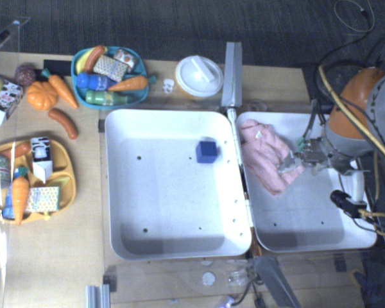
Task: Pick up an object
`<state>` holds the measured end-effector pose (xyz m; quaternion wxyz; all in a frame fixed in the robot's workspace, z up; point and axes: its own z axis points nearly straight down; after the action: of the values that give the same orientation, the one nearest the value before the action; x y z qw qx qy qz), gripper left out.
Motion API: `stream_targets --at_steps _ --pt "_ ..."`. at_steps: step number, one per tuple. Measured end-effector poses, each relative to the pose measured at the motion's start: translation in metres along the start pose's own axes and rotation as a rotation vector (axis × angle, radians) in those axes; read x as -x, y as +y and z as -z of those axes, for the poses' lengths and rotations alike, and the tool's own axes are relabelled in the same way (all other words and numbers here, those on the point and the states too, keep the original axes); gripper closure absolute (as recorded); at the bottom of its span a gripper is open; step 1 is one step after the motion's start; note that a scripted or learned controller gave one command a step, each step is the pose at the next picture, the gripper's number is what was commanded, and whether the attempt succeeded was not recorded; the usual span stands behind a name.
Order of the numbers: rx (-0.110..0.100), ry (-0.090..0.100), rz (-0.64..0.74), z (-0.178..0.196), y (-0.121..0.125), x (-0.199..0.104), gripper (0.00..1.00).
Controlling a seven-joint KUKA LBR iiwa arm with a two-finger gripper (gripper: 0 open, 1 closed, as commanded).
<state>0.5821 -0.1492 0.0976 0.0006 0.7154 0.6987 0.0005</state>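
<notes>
Cloth (264, 154), pink, lies crumpled in right bin (321, 226), upper left part, against the wall next to left bin (160, 236). Gripper (294, 162) sits low at cloth's right edge, w/ fabric seemingly right at its tip; whether it pinches cloth I can't tell. Cloth looks soft, light, floppy, so it'll drape & could slip; best to pinch a raised fold, not a flat bit. Blue cube (207, 151) in left bin: stiff, small, easier alt

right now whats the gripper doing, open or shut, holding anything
Gripper: low in the right white bin, at the edge of the crumpled pink cloth; whether it is open, shut or gripping the cloth cannot be told.
</notes>
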Motion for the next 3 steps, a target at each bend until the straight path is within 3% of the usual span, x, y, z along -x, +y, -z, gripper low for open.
stream_targets --at_steps 1,2,3 --pt "0.010 -0.003 0.199 -0.008 0.039 -0.010 0.00" --pt "0.014 -0.002 0.201 0.002 0.041 -0.012 1.00" --pt "0.002 -0.001 0.231 0.087 0.079 -0.083 1.00"
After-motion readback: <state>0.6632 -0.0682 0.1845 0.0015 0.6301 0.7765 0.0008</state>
